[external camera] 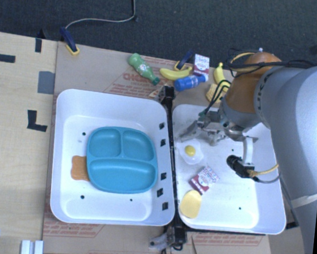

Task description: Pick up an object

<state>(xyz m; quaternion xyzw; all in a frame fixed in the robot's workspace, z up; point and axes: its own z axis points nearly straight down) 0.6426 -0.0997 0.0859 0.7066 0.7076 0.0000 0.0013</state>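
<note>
Down inside the right bin (232, 227) with the gripper (204, 133), toward that bin's back-left part and close to the wall shared with the left bin (64, 102). Cannot tell whether spread or pressed together — arm and bracket crowd the view there. Nothing seen pinched.

Tight on the gripper's left, with the shared wall just beside. Open white floor to its right and toward the front-right corner.

Just below the gripper in the view: a toy fried egg (190, 151), round, with no long axis to speak of, yolk up. Further below and slightly right: a red-and-white packet (204, 179), lying flat, long axis on a slant from lower left to upper right. Print on it too small to read. Below that again, near the front-left corner: a yellow oval piece (190, 203), long axis roughly front to back, tilted a little.

Well to the gripper's left, in the other bin: a blue divided plate (123, 160), with an orange piece (77, 167) poking out at its left edge.

Above the gripper, on the surface behind the bins: a green bottle (142, 68), a banana (175, 73), a blue bottle (187, 82) and a small carton (201, 62). Red lettering on the cardboard there — possibly "CHO", not legible.
</note>
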